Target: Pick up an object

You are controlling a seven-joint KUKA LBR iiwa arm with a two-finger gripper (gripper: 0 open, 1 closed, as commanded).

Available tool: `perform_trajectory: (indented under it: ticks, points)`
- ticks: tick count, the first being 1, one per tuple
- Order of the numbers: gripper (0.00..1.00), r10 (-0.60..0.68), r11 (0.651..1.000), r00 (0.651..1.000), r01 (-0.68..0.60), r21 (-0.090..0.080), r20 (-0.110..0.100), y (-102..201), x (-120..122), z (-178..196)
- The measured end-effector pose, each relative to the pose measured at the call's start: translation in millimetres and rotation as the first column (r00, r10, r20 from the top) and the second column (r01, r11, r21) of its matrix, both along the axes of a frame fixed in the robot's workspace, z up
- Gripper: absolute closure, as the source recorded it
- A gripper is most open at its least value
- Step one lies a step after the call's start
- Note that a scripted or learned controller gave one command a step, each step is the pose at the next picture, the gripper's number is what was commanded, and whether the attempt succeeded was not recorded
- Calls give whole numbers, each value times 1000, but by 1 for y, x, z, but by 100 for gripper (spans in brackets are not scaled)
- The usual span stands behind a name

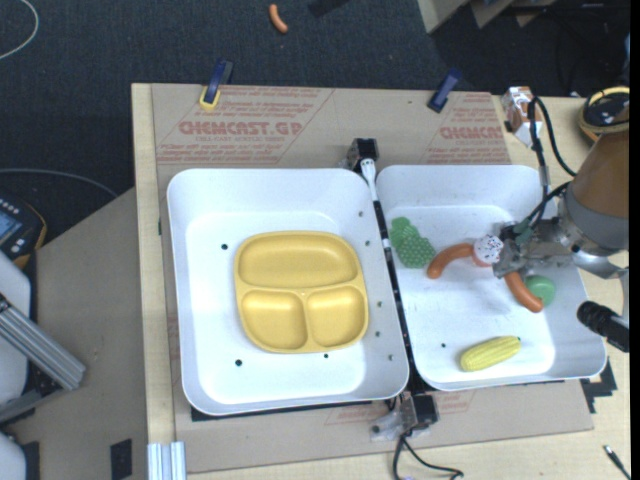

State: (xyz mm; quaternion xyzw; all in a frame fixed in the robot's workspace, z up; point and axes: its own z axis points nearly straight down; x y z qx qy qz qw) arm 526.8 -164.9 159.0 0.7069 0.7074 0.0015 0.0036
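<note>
Brown cardboard sheet under both bins carries red print: "CHEMCAST G P" legible at 11 o'clock, a second partial imprint of the same lettering at 1 o'clock, cut off by the right bin. Two blue clips pin the sheet's far edge.

Left shallow white plastic bin holds one yellow three-compartment plastic tray, lying flat near the bin's centre.

Right shallow white plastic bin holds four toy foods. Green bumpy cluster, grapes or broccoli perhaps, sits at 9 o'clock in the bin, by the divider. Orange curved sausage-shaped piece lies just beside it, toward centre. Yellow plastic corn cob lies at 6 o'clock, well apart from the rest. Orange carrot with a green top lies at 3 o'clock.

Grey two-finger gripper hovers low at the bin's 3 o'clock, between the sausage's right end and the carrot, with the carrot directly below the wrist housing. Whether the fingers stand apart or together I cannot tell; the housing and cables blur that spot. Black cable runs from the wrist toward 12 o'clock.

Small orange piece lies on the dark carpet at 12 o'clock, off the bench.
</note>
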Motion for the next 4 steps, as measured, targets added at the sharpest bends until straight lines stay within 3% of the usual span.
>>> perform_trajectory:
  ticks: [1, 2, 4]
  points:
    - [100, 0, 1000, 1000, 0, -1, 1, -10, 2, 58]
    - [100, 0, 1000, 1000, 0, 1, -3, -11, 3, 66]
    - [100, 5, 1000, 1000, -5, 3, -4, 74, 77, 58]
